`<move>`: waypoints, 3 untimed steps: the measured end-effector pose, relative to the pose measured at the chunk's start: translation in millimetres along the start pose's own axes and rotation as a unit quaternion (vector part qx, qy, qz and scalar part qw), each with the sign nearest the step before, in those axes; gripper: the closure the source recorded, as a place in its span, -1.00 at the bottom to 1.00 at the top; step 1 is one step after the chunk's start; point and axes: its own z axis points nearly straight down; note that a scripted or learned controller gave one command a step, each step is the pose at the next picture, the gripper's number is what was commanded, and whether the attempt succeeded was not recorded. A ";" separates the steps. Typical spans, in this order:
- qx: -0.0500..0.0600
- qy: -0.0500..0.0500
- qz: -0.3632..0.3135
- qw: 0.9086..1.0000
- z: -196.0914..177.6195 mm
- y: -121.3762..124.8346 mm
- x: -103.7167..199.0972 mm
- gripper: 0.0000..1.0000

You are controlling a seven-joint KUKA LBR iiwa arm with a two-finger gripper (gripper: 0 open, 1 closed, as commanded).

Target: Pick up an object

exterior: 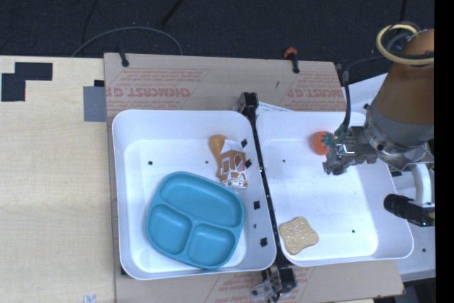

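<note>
I am reaching in from the right over the right bin [369,241], my grey arm with its orange band [415,92] hanging above that bin's far right corner. My gripper [336,160] is hovering at the far side of the right bin, just right of a small orange-red tomato-like object [320,142] that is lying close to the bin's far wall. The gripper is sitting just beside that object, perhaps touching its edge, and nothing is showing between my fingers; whether they are spread apart or pressed together I cannot tell, since the dark metal parts are blurring into one lump from above. In the near left corner of the same bin a tan, biscuit-like piece [298,235] is lying flat, well apart from my gripper. Across the black divider [257,174], the left bin [131,152] is holding a blue compartment tray [195,220], tilted and filling much of its near half. Just beyond the tray's far right corner a small brown-and-white printed packet [233,170] is lying, with an orange-brown piece [217,144] touching its far side. Both bins are resting on a cardboard sheet [213,81] on the bench.
</note>
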 end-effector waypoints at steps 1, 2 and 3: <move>0.002 0.001 -0.002 1.000 -4.8 3.5 51.5 1.00; 0.004 0.001 -0.002 1.000 6.7 1.7 110.6 1.00; 0.003 0.001 -0.002 1.000 11.2 15.3 156.0 1.00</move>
